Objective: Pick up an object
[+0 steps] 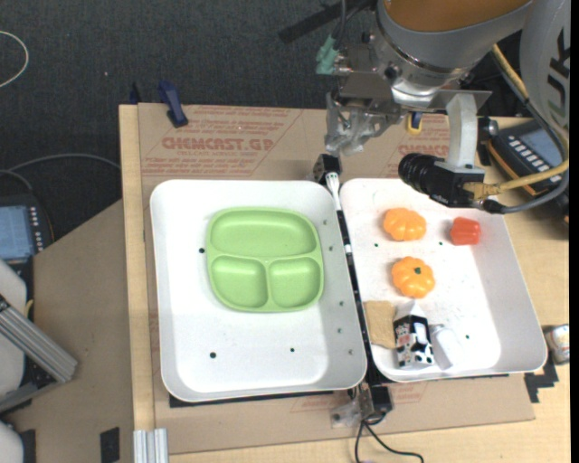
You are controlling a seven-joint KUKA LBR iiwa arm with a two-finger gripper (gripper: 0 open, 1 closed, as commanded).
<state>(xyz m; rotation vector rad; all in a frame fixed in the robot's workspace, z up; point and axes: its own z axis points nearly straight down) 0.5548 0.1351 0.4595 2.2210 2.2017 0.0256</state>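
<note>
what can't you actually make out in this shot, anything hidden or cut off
1. End effector, camera view: blurred metal against the cardboard, so finger state is unreadable.
2. Arm: cut off by the top edge.
3. Black-and-white item at the right bin's near edge: too small and cluttered to identify.
4. Tan piece beside it: partly overlapped by that item, so its full shape is hidden.
5. Device with buttons: partly covered by cables and the arm.

I count two white bins (181, 362), one green divided plate (265, 259), two orange pumpkins (403, 224), one red block (465, 231), one black-and-white toy (412, 344), and one tan card (380, 324).
</note>
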